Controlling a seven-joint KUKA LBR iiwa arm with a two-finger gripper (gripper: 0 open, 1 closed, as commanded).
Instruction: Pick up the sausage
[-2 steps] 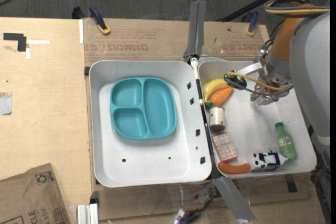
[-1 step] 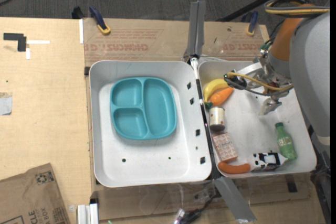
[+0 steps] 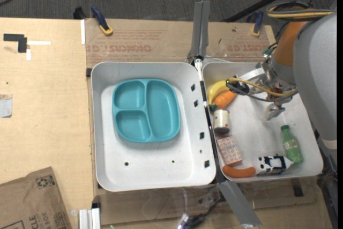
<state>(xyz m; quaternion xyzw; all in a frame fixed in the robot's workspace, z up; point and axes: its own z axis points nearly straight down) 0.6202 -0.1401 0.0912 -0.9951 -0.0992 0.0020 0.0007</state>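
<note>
The sausage (image 3: 239, 171) is a short reddish-orange link lying along the front wall of the right bin (image 3: 308, 115), near its front left corner. It lies between a red-and-white box (image 3: 229, 149) and a black-and-white toy (image 3: 272, 164). My gripper (image 3: 274, 110) hangs over the middle of the right bin, below the grey wrist with its cables. It is well behind and to the right of the sausage, with nothing seen in it.
The right bin also holds a banana (image 3: 216, 88), an orange carrot (image 3: 225, 98), a small can (image 3: 221, 120) and a green bottle (image 3: 291, 144). In the left bin (image 3: 107, 158) sits a teal divided plate (image 3: 146, 110). A metal divider (image 3: 200, 29) stands between the bins.
</note>
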